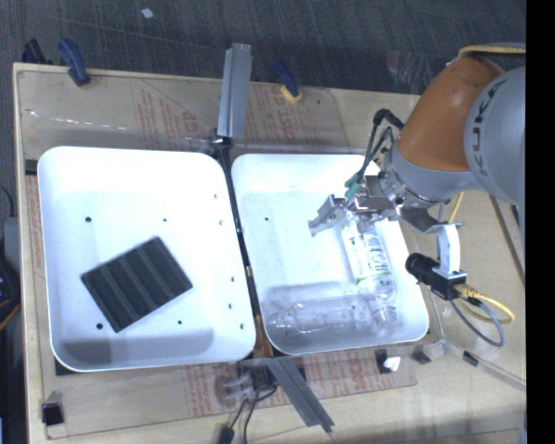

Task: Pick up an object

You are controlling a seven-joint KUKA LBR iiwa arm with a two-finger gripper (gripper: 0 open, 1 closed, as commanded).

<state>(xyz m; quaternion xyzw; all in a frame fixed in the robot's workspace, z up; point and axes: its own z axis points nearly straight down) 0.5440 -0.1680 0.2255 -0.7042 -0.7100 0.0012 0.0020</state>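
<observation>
The arm rises highest toward the camera, its orange band and grey wrist leaning in from the right over the right bin. At its tip the gripper hangs low over the middle of that bin. The wrist hardware and cables crowd it, so I cannot tell whether it is open or closed, and nothing is plainly caught in it.

The labelled bottle lies on the bin floor just right of the gripper and a little nearer the camera. Its far end reaches up under the wrist. Whether the two touch cannot be made out. The bottle is clear plastic with a pale, green-marked label, and its outline fades against the white floor. Its long axis runs from the far side toward the near side, leaning slightly right at the near end. Which end carries the cap is hard to say.

A second bottle, also clear, lies along the near wall with its long axis running left to right. Its right end meets the labelled bottle's near end in the bin's near-right corner.

In the left bin a dark ribbed slab lies flat, turned at an angle, well apart from the gripper.
</observation>
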